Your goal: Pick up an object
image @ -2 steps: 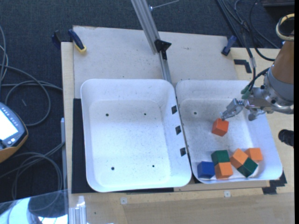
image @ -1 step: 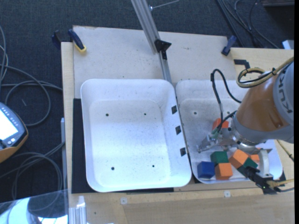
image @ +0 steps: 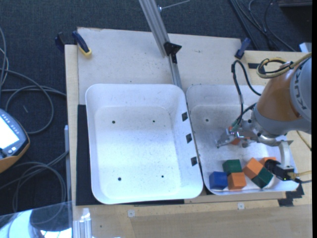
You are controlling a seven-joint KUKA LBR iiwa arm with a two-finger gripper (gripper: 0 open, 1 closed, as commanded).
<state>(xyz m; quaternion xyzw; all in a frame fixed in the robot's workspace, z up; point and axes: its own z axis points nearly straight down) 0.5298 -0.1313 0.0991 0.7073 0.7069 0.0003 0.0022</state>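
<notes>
Dark carpet with loose cables all around the desk [image: 124,48] on my feed, and a slanted metal pole [image: 156,21] comes down to the gap between the two bins. On the desk's far left corner I see a blue and yellow clamp [image: 81,42]. Left bin [image: 94,98] sits beside the right bin [image: 198,95], rims touching. Over in the right bin, all the blocks are bunched in the near corner: a blue block [image: 218,180], a green block [image: 232,166] just behind it, an orange block [image: 237,181] next to the blue one, then another orange block [image: 254,167] and a dark green block [image: 262,177]. The hand [image: 233,139] hovers just behind that pile, and honestly I can't tell if it's open or closed from here.
</notes>
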